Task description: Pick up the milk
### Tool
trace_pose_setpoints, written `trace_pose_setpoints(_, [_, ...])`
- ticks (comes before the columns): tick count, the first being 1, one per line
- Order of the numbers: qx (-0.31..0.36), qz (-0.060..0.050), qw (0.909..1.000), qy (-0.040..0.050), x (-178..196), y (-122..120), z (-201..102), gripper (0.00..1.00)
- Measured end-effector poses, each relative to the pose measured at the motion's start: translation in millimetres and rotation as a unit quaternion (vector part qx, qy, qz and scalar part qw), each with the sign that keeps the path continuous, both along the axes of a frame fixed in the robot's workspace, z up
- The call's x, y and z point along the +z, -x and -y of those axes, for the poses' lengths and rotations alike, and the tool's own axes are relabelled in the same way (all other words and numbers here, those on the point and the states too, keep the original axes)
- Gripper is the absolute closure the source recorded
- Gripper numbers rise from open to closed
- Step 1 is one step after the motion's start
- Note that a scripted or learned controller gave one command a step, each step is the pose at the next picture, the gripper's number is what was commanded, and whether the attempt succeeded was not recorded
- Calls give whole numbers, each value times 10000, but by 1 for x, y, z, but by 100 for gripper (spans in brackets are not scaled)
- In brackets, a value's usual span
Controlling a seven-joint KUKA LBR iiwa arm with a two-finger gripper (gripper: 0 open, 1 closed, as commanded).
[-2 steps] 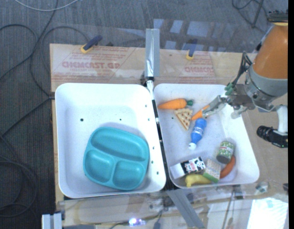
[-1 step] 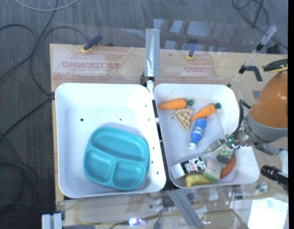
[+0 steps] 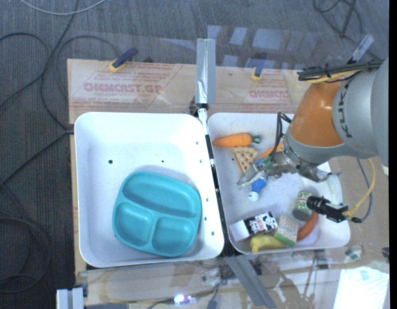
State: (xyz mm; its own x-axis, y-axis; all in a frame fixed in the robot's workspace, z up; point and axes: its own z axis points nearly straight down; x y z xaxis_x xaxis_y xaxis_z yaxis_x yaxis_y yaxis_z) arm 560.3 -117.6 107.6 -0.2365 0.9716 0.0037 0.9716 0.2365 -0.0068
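Showing a thick, rounded grey arm (image 3: 369, 111) with a smooth, slightly glossy shell. Carrying dark "KU" lettering on the grey casing, just beside the orange band (image 3: 321, 118). Wearing that broad orange band as a bulging collar, with a grey wrist ring under it. Ending in a slim metallic hand (image 3: 260, 170) of thin grey and dark parts. Trailing a black cable near the orange band and a yellow one below it, along with a small black fitting.
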Motion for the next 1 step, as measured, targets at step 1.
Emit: trace_pose_setpoints(1, [993,134,9950,40,-17,71,-5,0])
